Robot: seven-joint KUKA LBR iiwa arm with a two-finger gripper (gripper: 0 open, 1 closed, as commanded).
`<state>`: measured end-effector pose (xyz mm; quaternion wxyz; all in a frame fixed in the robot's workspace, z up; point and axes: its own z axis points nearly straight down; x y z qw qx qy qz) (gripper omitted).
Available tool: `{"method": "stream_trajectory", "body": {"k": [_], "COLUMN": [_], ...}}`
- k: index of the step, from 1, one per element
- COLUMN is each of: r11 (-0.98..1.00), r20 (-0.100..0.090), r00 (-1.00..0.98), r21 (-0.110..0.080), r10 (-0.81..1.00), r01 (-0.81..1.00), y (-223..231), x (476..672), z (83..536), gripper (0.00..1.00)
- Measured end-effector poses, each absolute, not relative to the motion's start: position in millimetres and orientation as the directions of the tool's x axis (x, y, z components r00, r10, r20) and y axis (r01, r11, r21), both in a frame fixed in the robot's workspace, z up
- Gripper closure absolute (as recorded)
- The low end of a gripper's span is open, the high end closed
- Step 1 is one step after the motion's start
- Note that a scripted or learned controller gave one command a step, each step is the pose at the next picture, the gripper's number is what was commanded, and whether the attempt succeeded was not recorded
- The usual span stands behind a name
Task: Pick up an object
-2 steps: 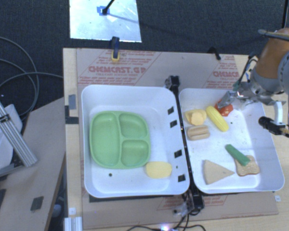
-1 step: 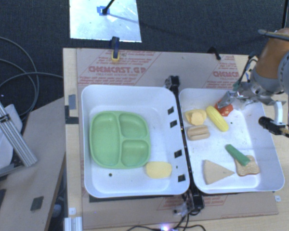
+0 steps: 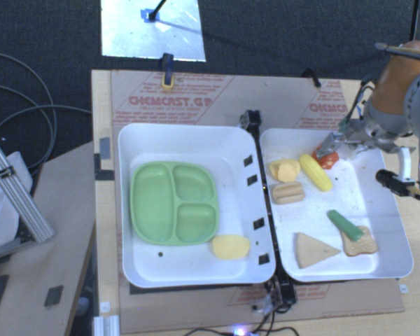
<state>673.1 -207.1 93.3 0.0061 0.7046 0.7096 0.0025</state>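
Gripper (image 3: 328,148) low at far edge of right bin (image 3: 395,219), tips by red object (image 3: 327,159). Can't tell whether it's gripping anything. Pick looks not yet done, nothing seen lifted. Candidates: red piece right at tips; yellow corn (image 3: 316,171) just beside; bread roll (image 3: 288,192) & yellow chunk (image 3: 287,169) near, to its left; green stick (image 3: 344,224), toast (image 3: 360,242), wedge (image 3: 313,249) farther toward cam. Left bin (image 3: 147,142), well away: green tray (image 3: 173,202), yellow lump (image 3: 230,246). Writing: "CHEMCAST GP" on backing board (image 3: 169,101), repeated partly near gripper.
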Motion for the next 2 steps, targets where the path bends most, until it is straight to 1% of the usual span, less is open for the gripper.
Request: {"method": "stream_trajectory", "body": {"k": [2], "r11": [0.007], "r20": [-0.005], "r00": [-0.007], "r21": [0.012], "r10": [1.0], "r01": [1.0], "y": [-207.1], "x": [673.1], "z": [93.3], "gripper": [0.0]}}
